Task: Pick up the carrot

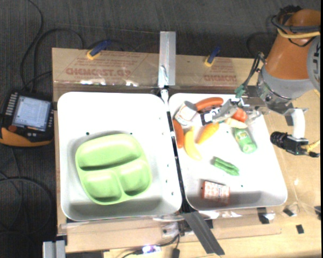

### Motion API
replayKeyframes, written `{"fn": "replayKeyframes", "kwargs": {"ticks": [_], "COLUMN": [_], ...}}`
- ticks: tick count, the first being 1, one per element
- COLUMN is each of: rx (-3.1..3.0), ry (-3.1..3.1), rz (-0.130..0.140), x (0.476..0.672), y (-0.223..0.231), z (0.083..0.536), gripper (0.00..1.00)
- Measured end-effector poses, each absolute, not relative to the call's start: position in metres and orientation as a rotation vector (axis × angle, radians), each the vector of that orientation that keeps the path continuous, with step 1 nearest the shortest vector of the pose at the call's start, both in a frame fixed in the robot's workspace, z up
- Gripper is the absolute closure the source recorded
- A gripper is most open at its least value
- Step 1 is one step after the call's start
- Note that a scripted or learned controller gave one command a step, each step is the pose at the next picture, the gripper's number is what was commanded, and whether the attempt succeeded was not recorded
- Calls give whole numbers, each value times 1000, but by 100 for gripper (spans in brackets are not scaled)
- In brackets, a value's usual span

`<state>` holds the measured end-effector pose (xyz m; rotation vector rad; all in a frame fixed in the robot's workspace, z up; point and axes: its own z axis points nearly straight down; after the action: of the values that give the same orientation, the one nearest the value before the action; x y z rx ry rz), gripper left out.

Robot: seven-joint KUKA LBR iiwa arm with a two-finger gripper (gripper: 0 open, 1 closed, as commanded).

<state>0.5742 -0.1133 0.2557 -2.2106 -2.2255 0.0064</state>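
Note:
An orange, tapered carrot (pixel 206 133) lies in the upper middle of the right bin (pixel 258 192), tilted with its thick end up and to the right. My gripper (pixel 219 115) hovers just above and to the right of the carrot's thick end, close to it or touching it. The arm's grey wrist and orange band reach in from the upper right. Nothing is visibly held.
A yellow banana (pixel 192 147) lies just left of the carrot. A long orange-red piece (pixel 177 134) runs along the divider. A red sausage (pixel 209 102), a tomato (pixel 239 115), a green bottle (pixel 245 141), a green pod (pixel 225 165) and a brown packet (pixel 214 190) share the bin. A green divided plate (pixel 114 168) sits in the left bin.

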Motion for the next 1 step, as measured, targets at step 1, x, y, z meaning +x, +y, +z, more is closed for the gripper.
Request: {"fn": "replayKeyframes", "kwargs": {"ticks": [1], "rx": [-1901], "ry": [-2495], "rz": [3], "x": [596], "y": [-107], "z": [134], "gripper": [0]}}
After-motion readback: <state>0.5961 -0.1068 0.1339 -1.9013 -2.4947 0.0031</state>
